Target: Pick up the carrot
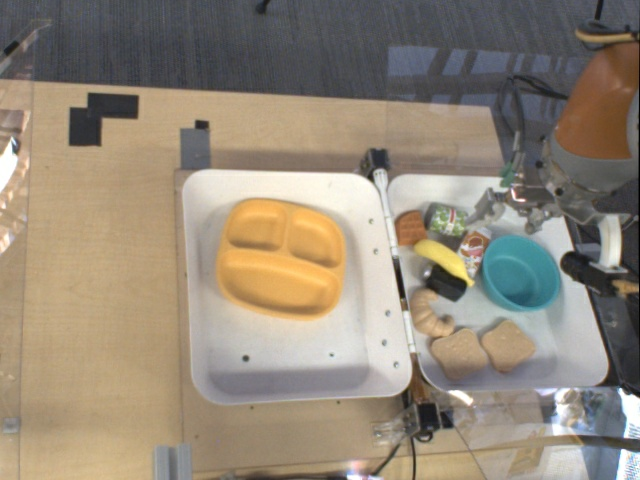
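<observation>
The arm comes in from the right, and its hand (515,200) hangs over the far part of the right bin (590,368), above the gap between the dark green packet (445,218) and the teal bowl (520,273). The metal of the hand is small and cluttered at this slant. I cannot tell how far open it stands, or whether it has hold of anything.

The carrot is hard to place. The best candidate is a short orange-brown piece (408,228) in the far left corner of the right bin, close to the dividing wall and just beside the green packet. Its shape is too small to confirm, so this is a judgement, not a sure sighting.

Crowded around it in the same bin are:
- a banana (438,256) with a black object (448,287) touching its near end
- a croissant (432,314)
- two slices of bread (458,352) along the near wall

The left bin (200,368) holds a yellow divided plate (282,256), which lies well apart from all of this.

As for progress, the pick looks not yet done. The likely carrot rests on the bin floor, to the left of the hand. What seems left is to carry the hand left over that piece, lower it between the packet and the bin wall, close, and lift. The tight neighbours leave little room for a clean grasp.
</observation>
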Controlling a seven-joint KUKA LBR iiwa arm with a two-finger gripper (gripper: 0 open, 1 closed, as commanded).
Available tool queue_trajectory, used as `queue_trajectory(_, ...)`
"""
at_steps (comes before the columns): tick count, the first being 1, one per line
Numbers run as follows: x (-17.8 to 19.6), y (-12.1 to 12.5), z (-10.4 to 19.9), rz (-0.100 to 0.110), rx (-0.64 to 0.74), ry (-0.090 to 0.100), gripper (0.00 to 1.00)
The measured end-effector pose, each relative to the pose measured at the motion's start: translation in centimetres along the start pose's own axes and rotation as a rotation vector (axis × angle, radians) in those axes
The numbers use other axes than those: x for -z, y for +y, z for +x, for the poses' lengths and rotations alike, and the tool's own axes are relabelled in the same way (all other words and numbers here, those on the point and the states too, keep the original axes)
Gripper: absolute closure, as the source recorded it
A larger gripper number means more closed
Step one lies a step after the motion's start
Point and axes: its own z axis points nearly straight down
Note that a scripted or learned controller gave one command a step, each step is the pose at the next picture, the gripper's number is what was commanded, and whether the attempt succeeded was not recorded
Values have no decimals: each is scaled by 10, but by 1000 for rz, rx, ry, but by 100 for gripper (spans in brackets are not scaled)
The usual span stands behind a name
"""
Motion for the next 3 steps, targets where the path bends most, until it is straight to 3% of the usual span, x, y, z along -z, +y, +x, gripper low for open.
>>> queue_trajectory(1, 82, -55, 6, -9, 361, -5, 0)
queue_trajectory(2, -10, -29, 93, 3, 131, 3, 0)
queue_trajectory(3, -33, -43, 194, 5, -53, 5, 0)
